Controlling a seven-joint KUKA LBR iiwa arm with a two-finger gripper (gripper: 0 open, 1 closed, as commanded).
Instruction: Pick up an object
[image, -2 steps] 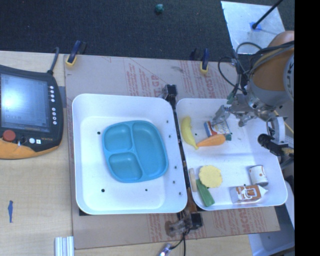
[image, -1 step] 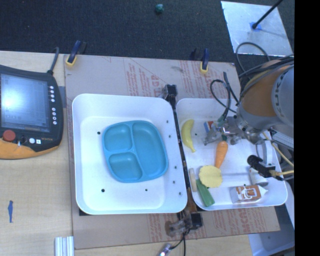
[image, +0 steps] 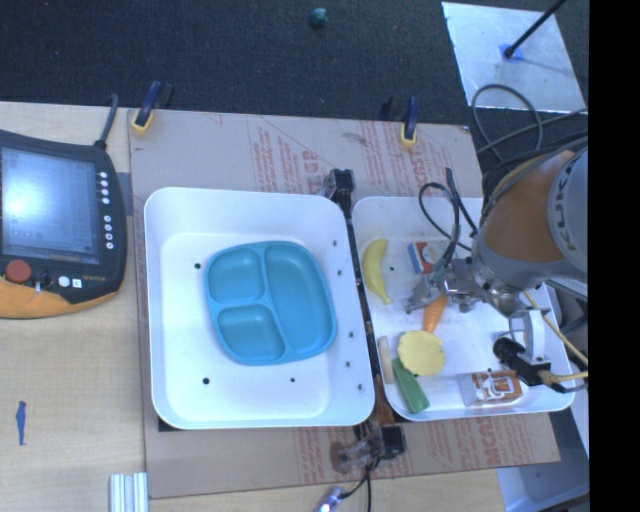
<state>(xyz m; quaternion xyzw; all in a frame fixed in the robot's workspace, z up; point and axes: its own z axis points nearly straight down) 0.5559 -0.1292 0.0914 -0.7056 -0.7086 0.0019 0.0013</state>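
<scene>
- The gripper (image: 432, 297) hangs low in the right bin (image: 455, 408), at the end of the grey arm (image: 525, 225) with its orange band, which comes in from the right.
- Whether its fingers are spread or pressed together I cannot tell; the metal parts blur into each other at this size.
- An orange carrot (image: 433, 315) lies tilted just under the gripper's tip, touching or nearly touching it; nothing clearly sits between the fingers.
- A yellow round piece (image: 421, 353) lies just below the carrot, and a green stick-shaped item (image: 408, 386) rests against its lower left edge.
- A yellow banana (image: 375, 268) lies upright along the bin's left side, near the gripper but apart from it.
- A small white, red and blue packet (image: 423, 256) sits just above the gripper, partly behind black cables (image: 440, 205).
- A small box with a brown label (image: 495, 387) lies near the right bin's lower right corner, beside a black part of the arm's wrist.
- The left bin (image: 175, 390) holds a blue plate with 3 compartments (image: 270, 300), lying flat and slightly turned.
- A teach pendant with a grey screen (image: 55, 225) lies on the bench well left of both bins.
- 3 clamps grip the cardboard sheet (image: 250, 150) at its far edge.
</scene>
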